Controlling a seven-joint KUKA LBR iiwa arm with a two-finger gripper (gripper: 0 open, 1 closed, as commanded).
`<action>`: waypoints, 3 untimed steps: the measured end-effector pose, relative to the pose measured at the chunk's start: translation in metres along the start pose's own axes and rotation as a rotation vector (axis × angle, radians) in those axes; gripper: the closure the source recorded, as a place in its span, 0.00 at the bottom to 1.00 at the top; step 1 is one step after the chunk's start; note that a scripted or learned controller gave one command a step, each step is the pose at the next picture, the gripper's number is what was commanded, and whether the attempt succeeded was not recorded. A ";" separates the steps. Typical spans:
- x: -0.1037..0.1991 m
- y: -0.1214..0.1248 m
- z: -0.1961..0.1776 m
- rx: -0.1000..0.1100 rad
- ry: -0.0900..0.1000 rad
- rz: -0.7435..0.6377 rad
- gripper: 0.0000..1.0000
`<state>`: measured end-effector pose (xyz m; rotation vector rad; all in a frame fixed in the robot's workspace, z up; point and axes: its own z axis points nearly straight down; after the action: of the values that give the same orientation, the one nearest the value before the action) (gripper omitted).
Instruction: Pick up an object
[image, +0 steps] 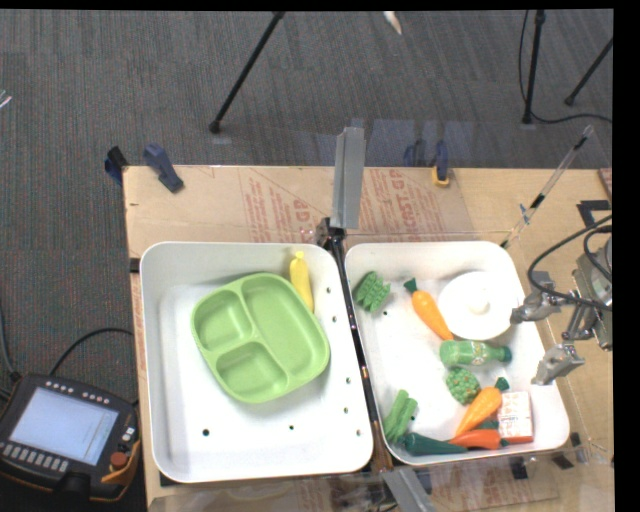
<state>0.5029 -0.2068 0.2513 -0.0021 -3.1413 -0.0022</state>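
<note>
Nearest the camera: right bin (375, 395), front edge, holding dark green vegetable (436, 444), two carrots (480, 408), small box (516, 415), green bottle (472, 353), broccoli (372, 291), white lid (480, 305) and a third carrot (430, 312). Left bin (160, 430): green divided plate (260, 336), with a banana (301, 281) touching its far edge. Gripper (543, 340) at right bin's right rim, fingers spread apart, gripping nothing.

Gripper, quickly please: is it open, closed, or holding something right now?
Gripper: open, holding nothing, at the right edge of the right bin.
</note>
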 end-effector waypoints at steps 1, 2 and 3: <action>0.020 0.026 0.157 0.005 -0.023 0.181 0.00; 0.021 0.052 0.157 0.006 -0.020 0.219 0.00; 0.022 0.074 0.158 0.006 -0.018 0.197 0.00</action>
<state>0.4809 -0.1322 0.0937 -0.3130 -3.1433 0.0067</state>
